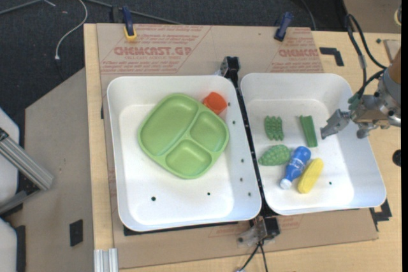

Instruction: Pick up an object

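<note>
The right bin (366,185) holds a small ridged green piece (274,128), a narrow green bar (308,130), a bumpy green lump (275,155), a blue bottle with a white cap (296,165) and a yellow object (309,176) lying against the bottle. My gripper (347,130) hangs over the right side of this bin, just right of the green bar. It is open and nothing sits between its fingers. One grey finger (332,126) points toward the green bar.
The left bin (127,200) carries a green divided plate (183,136) with a small orange object (215,102) at its upper right edge. A black divider clamp (231,65) sits between the bins. Cables run at the far right.
</note>
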Motion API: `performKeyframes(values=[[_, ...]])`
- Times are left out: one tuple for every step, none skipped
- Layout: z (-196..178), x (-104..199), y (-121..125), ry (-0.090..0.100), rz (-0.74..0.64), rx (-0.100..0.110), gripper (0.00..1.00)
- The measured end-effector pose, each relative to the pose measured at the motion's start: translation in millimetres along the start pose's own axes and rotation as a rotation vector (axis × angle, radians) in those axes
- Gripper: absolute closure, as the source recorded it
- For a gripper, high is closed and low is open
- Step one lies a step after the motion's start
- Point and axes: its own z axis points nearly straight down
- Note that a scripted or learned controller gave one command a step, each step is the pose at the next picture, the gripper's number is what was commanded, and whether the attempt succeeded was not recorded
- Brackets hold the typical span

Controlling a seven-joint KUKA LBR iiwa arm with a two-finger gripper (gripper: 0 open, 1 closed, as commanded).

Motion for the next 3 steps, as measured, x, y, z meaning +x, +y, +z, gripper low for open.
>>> performKeyframes(values=[[-7,1,3,-0.003,-0.004,-0.013,0.00],[37,6,7,-0.001,-0.004,-0.009,0.00],[87,-3,11,-0.001,-0.003,-0.009,0.00]])
